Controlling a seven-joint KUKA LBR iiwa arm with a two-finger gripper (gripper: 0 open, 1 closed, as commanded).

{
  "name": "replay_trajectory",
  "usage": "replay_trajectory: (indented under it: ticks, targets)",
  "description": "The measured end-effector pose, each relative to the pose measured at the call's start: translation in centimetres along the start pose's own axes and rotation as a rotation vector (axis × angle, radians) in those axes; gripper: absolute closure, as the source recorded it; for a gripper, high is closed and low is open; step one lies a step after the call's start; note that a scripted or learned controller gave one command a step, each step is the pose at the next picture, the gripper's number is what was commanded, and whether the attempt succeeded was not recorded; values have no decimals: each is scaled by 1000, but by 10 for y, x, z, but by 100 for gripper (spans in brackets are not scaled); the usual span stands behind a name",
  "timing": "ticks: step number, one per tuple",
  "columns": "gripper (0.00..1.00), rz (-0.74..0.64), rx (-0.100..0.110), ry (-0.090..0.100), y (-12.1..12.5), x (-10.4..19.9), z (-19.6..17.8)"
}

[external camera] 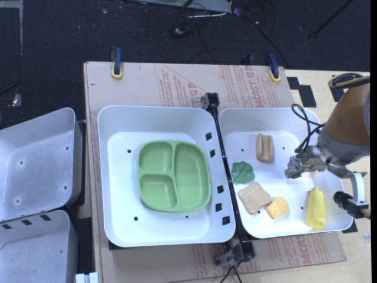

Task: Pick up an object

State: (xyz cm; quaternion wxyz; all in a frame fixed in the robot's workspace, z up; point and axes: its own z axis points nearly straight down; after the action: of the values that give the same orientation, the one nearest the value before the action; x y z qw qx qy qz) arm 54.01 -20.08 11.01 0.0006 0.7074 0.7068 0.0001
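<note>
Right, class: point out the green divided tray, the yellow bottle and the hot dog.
green divided tray (175, 175), camera view, on its central divider.
yellow bottle (316, 209), camera view, middle of its body.
hot dog (265, 147), camera view, middle of the bun.

Tray (174, 176) in left bin (112, 158); food in right bin (232, 119)

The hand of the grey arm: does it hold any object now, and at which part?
Nothing is held. The hand hovers over the right white bin, above bare floor between the brown hot-dog bun and the yellow plastic bottle.
</note>
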Motion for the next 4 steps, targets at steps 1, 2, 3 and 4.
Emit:
replay_trajectory:
  ticks: [1,2,3,4]
  targets:
    - [100,-3,-5,-2,0,-1,-64]
    - [100,-4,-7,-2,7,2,-126]
    - [100,-3,-2,-1,8,2,-140]
    - [100,-8,1,2,1,55,-147]
